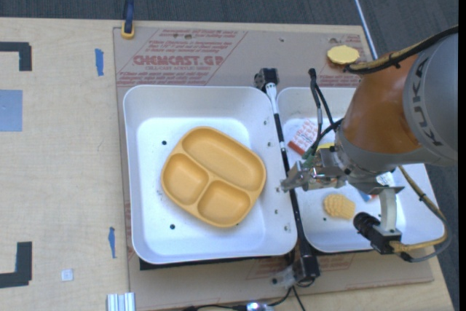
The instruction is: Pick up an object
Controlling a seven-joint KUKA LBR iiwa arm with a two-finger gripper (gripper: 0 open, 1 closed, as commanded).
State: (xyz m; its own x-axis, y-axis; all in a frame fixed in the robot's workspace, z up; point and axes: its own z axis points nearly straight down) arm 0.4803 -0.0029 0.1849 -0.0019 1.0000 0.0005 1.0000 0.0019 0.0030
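My gripper (pixel 300 178) hangs low over the left side of the right bin (pixel 415 240), close to the wall between the two bins. A round tan waffle-like cookie (pixel 338 206) lies on the bin floor just right of and below it, apart from it. A red and white packet (pixel 301 133) lies farther back in the same bin, partly hidden under the arm's cables. A yellow three-compartment plate (pixel 212 175) rests in the middle of the left bin (pixel 145 149). The grey and orange arm (pixel 386 113) covers much of the right bin.
A yellow disc (pixel 343 55) sits on the brown board behind the right bin. Black cables (pixel 320 105) run from the back of the bins to the wrist. A black part with a beige cable (pixel 375 231) hangs by the right bin's front edge.
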